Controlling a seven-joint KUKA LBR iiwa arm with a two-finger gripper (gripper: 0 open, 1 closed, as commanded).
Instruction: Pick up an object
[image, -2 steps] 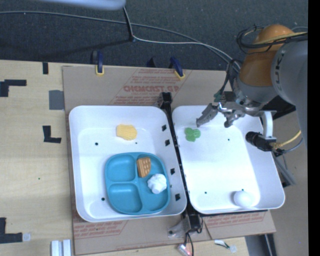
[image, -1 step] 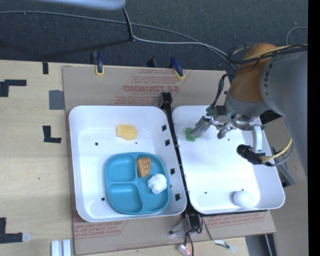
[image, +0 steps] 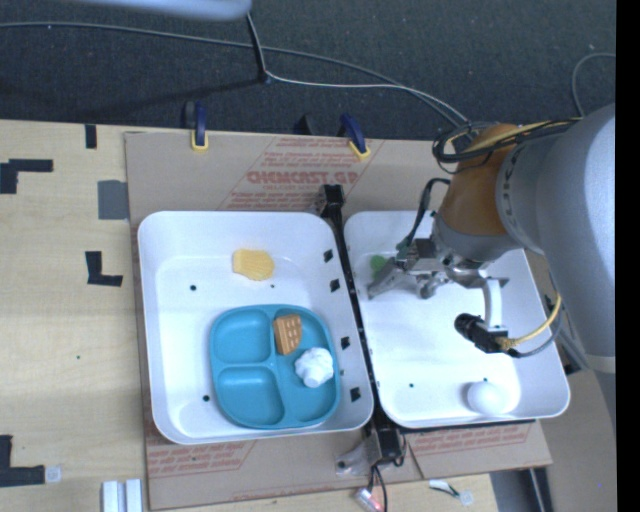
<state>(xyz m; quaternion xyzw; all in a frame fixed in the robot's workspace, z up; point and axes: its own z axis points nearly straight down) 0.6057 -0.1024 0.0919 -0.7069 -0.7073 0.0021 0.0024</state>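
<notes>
Grey arm (image: 570, 220) hides much of the right bin (image: 440, 390) — gripper (image: 400, 275) open beside a half-hidden green thing (image: 378, 265)

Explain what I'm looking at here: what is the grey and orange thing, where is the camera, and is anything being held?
The camera looks down at a slant on two shallow white bins. The grey and orange shape is a robot arm reaching in from the right; its pincer is over the right bin, beside a small green object. I cannot tell whether it holds anything. A white ball lies at that bin's near corner. The left bin holds a blue divided tray with a waffle-like piece and a white lump, plus a yellow piece behind it.
</notes>
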